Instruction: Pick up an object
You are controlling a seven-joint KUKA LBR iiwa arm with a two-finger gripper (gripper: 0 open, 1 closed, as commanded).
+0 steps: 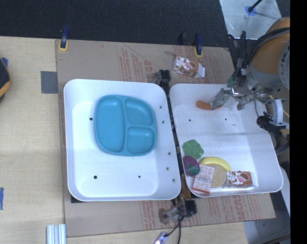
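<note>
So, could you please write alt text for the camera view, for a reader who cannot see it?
A grey robot arm's gripper sits low in the right white bin, beside a small orange piece. Toy foods and small packets cluster at that bin's near edge. The left bin holds a blue divided plate.

Tool (229, 98) overlaps orange object (203, 104), grip unclear.

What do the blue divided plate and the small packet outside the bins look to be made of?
Blue divided plate: probably molded plastic, one even matte colour with rounded compartment ridges. Packet: likely printed foil or plastic film, crinkled and red-and-white; too small to be sure.
</note>
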